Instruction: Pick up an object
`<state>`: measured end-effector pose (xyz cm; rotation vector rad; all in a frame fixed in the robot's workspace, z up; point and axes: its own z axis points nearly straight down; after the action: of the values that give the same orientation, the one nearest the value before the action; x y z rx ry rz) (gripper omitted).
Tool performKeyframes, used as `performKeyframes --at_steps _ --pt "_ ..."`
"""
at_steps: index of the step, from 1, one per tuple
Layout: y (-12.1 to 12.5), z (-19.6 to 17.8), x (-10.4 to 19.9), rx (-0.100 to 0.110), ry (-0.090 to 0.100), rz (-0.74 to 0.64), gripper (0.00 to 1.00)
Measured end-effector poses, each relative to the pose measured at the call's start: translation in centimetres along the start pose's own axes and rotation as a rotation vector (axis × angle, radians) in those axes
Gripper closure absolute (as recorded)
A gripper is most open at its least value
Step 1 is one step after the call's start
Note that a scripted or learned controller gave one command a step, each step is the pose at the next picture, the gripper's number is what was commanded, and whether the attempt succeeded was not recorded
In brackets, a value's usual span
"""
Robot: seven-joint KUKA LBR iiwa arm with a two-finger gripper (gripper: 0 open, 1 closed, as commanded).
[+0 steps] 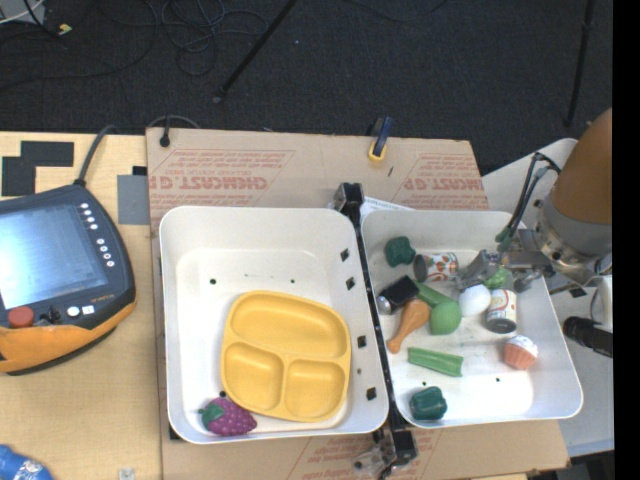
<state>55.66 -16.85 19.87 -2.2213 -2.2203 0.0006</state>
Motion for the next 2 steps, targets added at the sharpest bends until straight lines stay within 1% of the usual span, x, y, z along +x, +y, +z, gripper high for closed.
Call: performKeyframes --at_steps 1,2 --pt "0.0 -1.0 -0.1 0.001 0.001 0.001 1.0" --pt "-3.2 -18.3 1.8 -0.017 -0.003 -0.002 1.0"
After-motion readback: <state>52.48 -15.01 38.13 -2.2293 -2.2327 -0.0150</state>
